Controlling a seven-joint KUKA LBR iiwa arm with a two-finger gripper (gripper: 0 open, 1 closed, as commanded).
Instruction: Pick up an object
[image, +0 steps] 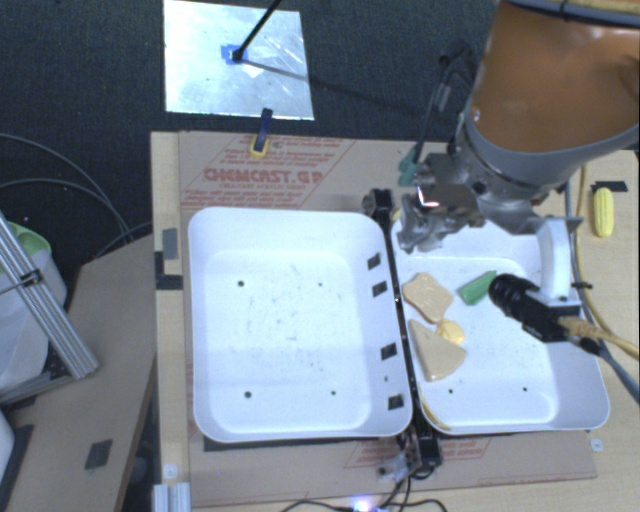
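Objects for picking lie in the right bin (575, 405), bunched near its left wall: a pale tan slab (427, 295) with rough edges, a tan wedge (437, 352) below it, a small yellow lump (451, 331) between the two and touching or nearly touching both, and a green block (477, 286) a little to the right. The tan pieces look light and probably soft or spongy, so they should yield under a squeeze rather than slip; the wedge offers its two long flat sides, and I would pinch across its narrower part. The green block seems stiffer, small and easiest to take across its short width, since it lies apart from the others. The claw (428, 232) hangs over the bin's upper left corner, above the slab; whether it is released or clenched cannot be told from this angle. The left bin (215, 235) sits alongside.
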